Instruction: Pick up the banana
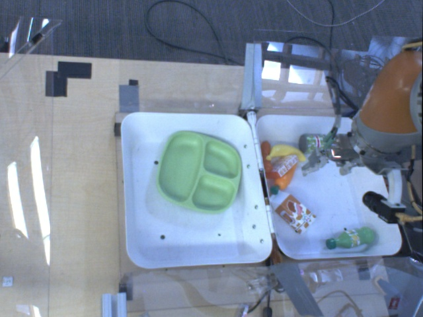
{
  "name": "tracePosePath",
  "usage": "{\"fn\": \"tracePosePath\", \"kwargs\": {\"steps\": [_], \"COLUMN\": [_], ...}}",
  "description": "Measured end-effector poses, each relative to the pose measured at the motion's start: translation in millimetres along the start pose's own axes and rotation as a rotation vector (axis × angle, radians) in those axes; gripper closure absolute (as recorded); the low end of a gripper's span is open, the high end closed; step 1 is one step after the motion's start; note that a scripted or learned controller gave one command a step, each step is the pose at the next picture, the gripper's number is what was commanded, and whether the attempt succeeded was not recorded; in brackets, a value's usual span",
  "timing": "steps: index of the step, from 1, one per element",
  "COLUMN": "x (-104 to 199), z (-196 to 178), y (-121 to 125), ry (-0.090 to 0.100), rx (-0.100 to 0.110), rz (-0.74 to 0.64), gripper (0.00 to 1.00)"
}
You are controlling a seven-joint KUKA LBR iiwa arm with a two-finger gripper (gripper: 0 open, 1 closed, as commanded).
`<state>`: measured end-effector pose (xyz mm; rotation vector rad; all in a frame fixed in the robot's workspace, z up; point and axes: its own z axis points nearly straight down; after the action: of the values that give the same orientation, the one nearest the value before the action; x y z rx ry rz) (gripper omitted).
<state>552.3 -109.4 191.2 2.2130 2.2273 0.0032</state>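
Yellow banana [285, 151] partly under orange packet [283, 169], hand [322, 156] beside it, grip unclear

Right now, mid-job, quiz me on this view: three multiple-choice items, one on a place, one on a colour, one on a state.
1. Which bin holds the banana?
A. left bin
B. right bin
C. neither

2. What colour is the divided tray?
A. green
B. red
C. blue

3. How does the bottle sit?
A. upright
B. lying on its side
C. held in the pincer

Key: B, the banana lies by the right bin's left wall; A, the tray is pale green; B, the bottle lies flat near the front wall.
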Motion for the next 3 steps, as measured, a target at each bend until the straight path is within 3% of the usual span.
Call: {"fn": "tracePosePath", "kwargs": {"steps": [1,2,3], "x": [7,13,14], "z": [46,90,104], "y": [60,101,116], "ry": [-0.001,-0.002,-0.004], "rx": [-0.003,-0.005,0.003], "rz": [-0.265,-0.33,-0.308], "gripper": [0.0,0.0,0.0]}}
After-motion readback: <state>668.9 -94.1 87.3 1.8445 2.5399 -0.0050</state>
